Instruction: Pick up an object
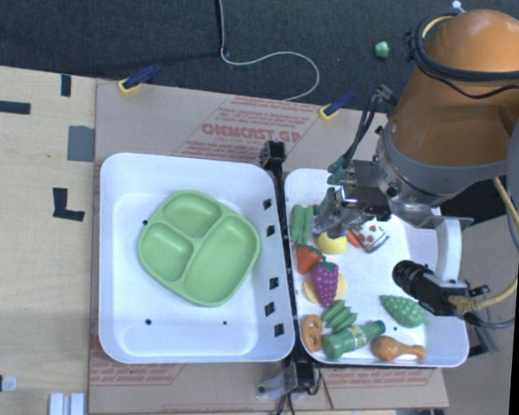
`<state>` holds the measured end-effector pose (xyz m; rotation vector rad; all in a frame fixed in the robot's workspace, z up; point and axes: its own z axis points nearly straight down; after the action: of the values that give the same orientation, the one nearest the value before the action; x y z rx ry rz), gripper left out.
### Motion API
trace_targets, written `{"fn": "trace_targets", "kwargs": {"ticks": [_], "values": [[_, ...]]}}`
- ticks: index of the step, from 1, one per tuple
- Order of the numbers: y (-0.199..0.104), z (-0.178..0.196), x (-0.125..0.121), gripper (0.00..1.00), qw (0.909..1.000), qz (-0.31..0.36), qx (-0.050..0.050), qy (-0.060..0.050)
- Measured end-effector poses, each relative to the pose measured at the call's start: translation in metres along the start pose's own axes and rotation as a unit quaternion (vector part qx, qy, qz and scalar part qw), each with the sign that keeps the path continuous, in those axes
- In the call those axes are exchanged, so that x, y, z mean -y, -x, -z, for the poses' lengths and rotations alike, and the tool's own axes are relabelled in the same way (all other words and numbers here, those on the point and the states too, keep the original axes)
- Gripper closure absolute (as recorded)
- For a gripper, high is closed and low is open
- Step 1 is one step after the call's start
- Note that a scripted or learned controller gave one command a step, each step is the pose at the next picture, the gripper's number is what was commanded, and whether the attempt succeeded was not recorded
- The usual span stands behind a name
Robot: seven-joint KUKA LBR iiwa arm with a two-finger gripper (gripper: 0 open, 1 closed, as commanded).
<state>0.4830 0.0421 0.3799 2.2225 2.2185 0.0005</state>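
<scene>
Under the gripper (341,219), near the top of the right bin (445,355), lies a small yellow toy fruit (333,245) among other play food; it looks light, hard and smooth, likely to slip or roll, so a grip across its widest part seems safest. Whether the jaws are released or clenched cannot be told, since the wrist hides them. Beside it lie purple grapes (324,280) and a red piece (306,259), the left bin (112,325) holds a green divided plate (200,248), and the cardboard (248,125) behind carries red print too blurred to read.
</scene>
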Motion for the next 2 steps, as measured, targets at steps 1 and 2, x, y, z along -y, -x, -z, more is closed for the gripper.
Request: {"fn": "trace_targets", "kwargs": {"ticks": [1,2], "values": [[-0.045,-0.036,-0.018,1.0,1.0,0.003,0.0,-0.003],[-0.068,-0.071,-0.107,1.0,1.0,0.003,0.001,-0.001]]}}
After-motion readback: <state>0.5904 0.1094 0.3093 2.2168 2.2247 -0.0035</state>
